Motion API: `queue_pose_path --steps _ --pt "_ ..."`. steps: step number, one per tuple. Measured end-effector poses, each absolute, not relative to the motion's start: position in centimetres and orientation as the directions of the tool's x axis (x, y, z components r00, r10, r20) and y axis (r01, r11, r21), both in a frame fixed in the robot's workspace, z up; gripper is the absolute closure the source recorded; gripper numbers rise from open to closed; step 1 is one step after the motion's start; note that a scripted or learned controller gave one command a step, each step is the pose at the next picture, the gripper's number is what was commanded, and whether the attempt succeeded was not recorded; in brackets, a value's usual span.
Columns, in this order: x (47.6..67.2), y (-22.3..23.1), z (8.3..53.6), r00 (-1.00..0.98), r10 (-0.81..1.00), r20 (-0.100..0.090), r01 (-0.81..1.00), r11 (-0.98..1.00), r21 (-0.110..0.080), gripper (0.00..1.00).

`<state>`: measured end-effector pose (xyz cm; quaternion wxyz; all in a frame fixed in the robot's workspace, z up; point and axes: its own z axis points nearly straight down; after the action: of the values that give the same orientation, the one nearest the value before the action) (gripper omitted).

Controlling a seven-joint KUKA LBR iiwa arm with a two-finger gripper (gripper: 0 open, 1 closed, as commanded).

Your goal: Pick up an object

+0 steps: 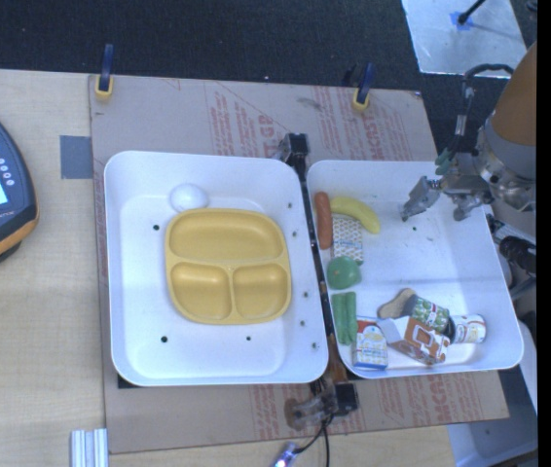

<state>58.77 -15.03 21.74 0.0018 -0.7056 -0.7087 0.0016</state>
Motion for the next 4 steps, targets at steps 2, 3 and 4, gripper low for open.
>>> queue_pose_path --steps 2,3,4 --pt "65.6 -9.6 9.1 -0.007 1.000 -0.002 1.000 0.007 -0.007 0.00" --pt "65.6 -9.3 9.2 -0.006 1.000 -0.001 1.000 0.006 -0.006 0.00" --pt "65.5 -9.5 10.2 -0.007 1.000 -0.003 1.000 0.007 -0.010 1.00"
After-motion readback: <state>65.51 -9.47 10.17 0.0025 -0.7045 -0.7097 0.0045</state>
